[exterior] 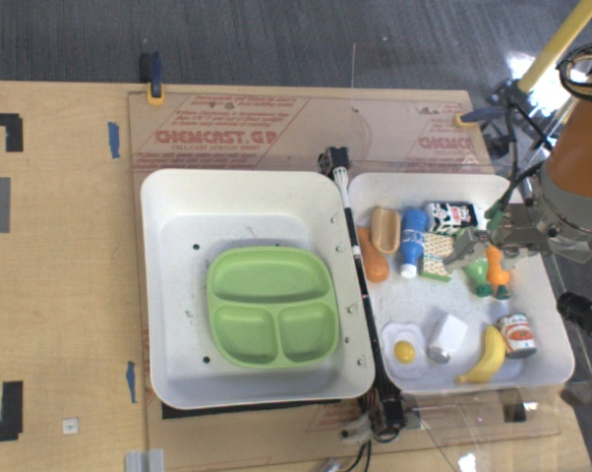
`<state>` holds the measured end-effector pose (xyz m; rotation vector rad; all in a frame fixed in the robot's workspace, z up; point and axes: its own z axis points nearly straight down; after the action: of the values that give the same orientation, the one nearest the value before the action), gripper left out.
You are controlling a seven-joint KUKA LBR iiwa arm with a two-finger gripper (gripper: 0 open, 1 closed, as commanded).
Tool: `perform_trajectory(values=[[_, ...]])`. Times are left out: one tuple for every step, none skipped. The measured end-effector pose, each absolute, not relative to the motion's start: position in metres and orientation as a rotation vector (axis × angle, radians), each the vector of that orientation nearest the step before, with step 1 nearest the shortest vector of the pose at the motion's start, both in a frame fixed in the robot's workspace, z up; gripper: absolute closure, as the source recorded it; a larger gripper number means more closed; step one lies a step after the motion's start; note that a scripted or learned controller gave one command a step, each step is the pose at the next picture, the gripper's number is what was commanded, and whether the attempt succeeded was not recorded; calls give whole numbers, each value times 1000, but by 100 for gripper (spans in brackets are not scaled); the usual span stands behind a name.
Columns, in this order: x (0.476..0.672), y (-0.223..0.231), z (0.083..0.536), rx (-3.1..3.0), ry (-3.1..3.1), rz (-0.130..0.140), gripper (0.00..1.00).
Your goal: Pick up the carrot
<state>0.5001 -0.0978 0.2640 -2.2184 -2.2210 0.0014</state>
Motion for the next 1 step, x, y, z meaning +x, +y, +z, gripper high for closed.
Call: perform_trajectory(values=[[528, -141, 247, -2262, -2185, 1, 0]])
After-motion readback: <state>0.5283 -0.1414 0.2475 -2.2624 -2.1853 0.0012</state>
